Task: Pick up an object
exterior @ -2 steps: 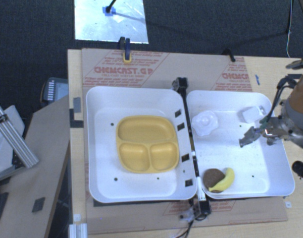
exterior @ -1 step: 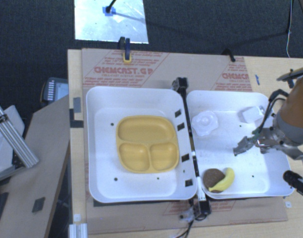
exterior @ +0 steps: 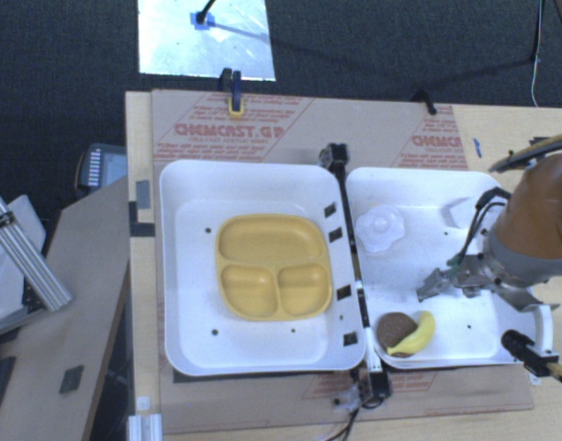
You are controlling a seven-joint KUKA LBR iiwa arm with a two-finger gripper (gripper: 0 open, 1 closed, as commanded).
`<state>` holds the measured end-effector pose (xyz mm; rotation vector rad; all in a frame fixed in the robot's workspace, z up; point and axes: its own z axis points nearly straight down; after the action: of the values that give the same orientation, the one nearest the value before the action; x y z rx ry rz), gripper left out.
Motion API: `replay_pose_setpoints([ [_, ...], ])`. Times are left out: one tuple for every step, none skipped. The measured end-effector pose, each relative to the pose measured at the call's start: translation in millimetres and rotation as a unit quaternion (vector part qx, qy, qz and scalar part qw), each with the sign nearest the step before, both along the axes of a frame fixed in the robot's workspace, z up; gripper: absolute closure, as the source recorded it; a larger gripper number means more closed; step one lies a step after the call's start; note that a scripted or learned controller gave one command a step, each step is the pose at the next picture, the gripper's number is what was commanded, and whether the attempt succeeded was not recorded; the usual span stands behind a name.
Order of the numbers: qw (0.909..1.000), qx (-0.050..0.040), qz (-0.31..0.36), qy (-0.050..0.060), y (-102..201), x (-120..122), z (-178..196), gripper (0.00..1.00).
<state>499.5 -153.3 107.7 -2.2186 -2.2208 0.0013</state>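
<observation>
**Approaching a Pick in the Right Bin**

You are at the approach step: nothing is lifted yet. The pincer (exterior: 439, 286) hangs low over the right bin (exterior: 446, 187), its grey fingers splayed apart, with nothing between them. The nearest candidates, a banana (exterior: 419, 334) and a brown round object (exterior: 395, 326) touching it, lie against the bin's near wall, just beside the fingertips. A clear plastic lid (exterior: 379, 227) rests farther back. The yellow divided tray (exterior: 269, 266) sits in the left bin (exterior: 185, 246). Next, you would likely need to shift the pincer toward the banana, centre it between the fingers, then close.
</observation>
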Motion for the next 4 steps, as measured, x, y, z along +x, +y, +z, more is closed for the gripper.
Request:
replay_pose_setpoints([
  [1.0000, -0.0010, 0.000, -0.002, -1, 1, 14, 1.00],
  [1.0000, -0.0014, 0.000, -0.004, -2, -7, 68, 1.00],
  [1.0000, -0.0017, 0.001, -0.005, -6, -11, 113, 1.00],
  [1.0000, -0.0018, 0.002, -0.005, -8, -8, 157, 1.00],
])
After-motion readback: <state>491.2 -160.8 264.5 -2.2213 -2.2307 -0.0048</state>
